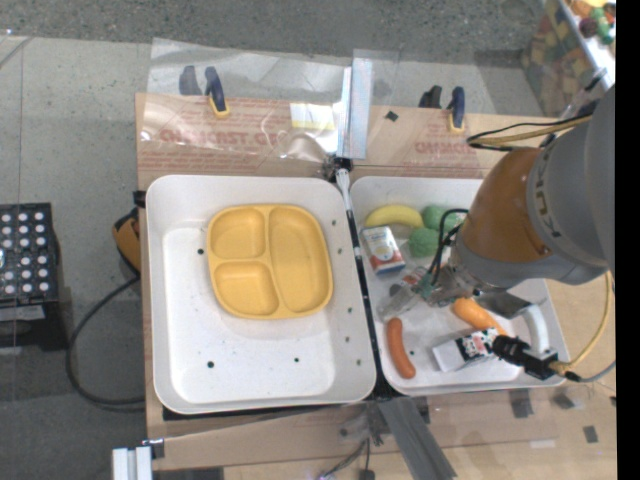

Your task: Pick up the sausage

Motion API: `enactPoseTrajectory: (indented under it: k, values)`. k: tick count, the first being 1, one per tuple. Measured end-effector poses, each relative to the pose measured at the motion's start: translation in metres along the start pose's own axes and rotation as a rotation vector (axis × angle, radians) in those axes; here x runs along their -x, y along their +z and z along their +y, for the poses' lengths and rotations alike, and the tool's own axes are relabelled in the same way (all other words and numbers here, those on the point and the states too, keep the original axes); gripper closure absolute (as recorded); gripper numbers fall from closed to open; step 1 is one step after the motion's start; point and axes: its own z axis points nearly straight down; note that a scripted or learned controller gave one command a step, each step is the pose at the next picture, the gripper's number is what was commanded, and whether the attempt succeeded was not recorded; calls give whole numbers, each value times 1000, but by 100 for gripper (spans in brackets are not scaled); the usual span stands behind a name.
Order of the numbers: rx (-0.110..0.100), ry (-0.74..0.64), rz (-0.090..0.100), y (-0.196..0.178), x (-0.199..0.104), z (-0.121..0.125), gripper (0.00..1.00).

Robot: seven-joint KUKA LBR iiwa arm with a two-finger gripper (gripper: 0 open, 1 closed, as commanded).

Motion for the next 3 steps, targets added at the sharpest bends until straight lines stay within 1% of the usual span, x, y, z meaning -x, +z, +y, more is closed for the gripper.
enactPoseTrajectory:
  k: [1,2,3]
  values:
    - [-2,-187,-2,1,17,39,0]
    - [-2,-199,1,-99,-66,-23,0]
    - [1,-229,-1,0,-13,-41,0]
